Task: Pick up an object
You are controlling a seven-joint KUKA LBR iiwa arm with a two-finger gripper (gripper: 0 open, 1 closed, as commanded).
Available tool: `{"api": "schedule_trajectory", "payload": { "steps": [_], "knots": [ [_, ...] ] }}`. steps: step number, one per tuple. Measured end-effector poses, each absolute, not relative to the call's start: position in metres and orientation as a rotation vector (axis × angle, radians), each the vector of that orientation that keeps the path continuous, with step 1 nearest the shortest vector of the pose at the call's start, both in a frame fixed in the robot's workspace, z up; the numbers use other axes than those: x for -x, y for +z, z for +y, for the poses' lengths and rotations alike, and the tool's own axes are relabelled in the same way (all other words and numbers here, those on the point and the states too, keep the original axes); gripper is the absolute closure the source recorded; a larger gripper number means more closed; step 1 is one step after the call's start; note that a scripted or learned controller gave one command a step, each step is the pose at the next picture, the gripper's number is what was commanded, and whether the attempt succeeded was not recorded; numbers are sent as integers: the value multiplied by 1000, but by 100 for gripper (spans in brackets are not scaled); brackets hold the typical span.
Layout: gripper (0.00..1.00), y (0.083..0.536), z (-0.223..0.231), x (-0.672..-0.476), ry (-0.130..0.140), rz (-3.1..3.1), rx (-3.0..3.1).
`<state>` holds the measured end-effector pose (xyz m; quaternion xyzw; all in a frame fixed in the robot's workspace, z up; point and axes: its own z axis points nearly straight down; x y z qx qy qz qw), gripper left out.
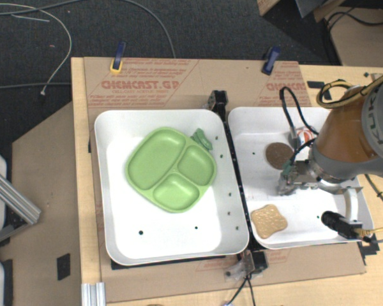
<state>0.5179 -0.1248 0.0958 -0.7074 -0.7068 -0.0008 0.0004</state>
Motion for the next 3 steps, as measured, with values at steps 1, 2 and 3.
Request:
{"api": "schedule_trajectory", "payload": {
  "steps": [1,2,3],
  "knots": [
    [100,139,-128,-518,-4,-2224,2224],
    [100,203,-127,-520,-5,-2226,2223],
    [100,206,-127,-521,-2,-2223,2222]
  ]
}}
